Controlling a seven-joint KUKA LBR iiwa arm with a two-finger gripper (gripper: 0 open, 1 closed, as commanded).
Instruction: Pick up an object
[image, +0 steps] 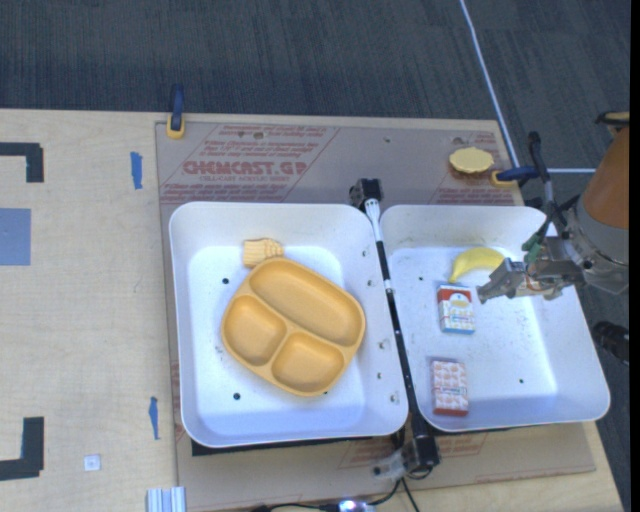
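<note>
- Gripper (500, 285) hovered over right bin (575, 385), beside banana (474, 262); finger state: cannot tell.
- Banana looked light, smooth, curved; best grasped across its middle.

Grey arm reaching in from the right, gripper (497, 289) low, pointing left

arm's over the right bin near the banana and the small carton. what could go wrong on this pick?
1. The gripper sits close to both the yellow banana and the small carton, which lie near each other, so a descent may nudge one while aiming for the other.
2. The banana is curved and smooth, so it might slip from a pinch.
3. The second packet lies flat on the right bin floor, probably giving the fingers little edge to catch.
</note>
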